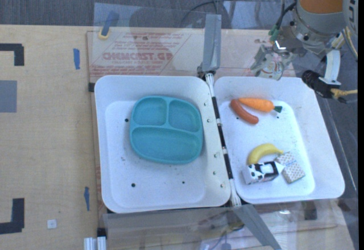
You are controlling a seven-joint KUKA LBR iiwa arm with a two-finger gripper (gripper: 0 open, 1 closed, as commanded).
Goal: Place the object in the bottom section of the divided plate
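Nearest the camera, two shallow white bins sit side by side: the left bin (114,186) holds a teal divided plate (166,129), its wide bottom section bare. Across the divider, the right bin (324,180) holds a sausage (244,111) touching a carrot (257,104) near its far edge, and closer in, a banana (263,153), a black-and-white carton (262,172) and a small patterned box (292,168) clustered together. Above the right bin's far rim hangs the gripper (272,62), holding nothing, its opening too blurred to tell.

You can read red lettering, roughly "CHEMCAST GP", on the clear acrylic sheet (145,53) behind the bins; its smaller print stays illegible.
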